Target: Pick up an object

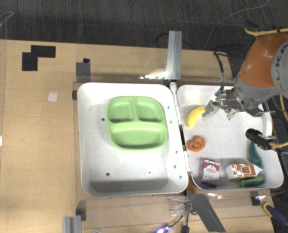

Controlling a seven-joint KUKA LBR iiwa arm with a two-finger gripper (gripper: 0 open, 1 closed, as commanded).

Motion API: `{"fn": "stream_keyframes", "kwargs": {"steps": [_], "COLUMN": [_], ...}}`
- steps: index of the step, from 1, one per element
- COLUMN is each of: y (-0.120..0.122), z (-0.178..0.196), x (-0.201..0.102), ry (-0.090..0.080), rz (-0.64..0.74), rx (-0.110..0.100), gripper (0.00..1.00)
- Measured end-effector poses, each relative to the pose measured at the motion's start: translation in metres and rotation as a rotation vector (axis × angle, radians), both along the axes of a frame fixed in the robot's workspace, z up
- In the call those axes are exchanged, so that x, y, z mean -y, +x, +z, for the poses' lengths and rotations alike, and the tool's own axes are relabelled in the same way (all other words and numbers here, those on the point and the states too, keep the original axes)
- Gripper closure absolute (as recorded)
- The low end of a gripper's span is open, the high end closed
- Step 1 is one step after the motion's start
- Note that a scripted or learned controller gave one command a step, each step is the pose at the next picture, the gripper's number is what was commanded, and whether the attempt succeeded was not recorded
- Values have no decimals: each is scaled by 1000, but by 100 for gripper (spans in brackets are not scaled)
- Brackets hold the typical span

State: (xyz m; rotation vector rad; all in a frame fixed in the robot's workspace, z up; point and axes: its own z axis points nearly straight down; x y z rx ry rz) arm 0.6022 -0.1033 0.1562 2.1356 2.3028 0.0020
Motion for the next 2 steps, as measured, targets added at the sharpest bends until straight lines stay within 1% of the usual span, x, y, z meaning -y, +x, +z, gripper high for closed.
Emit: {"fn": "stream_keyframes", "kwargs": {"steps": [1, 2], "y": [17, 19], "z": [-59, -48], "x": [-15, -15], "ry": [0, 0], "rz": [42, 41], "rx": [5, 11], "gripper": [0, 100]}}
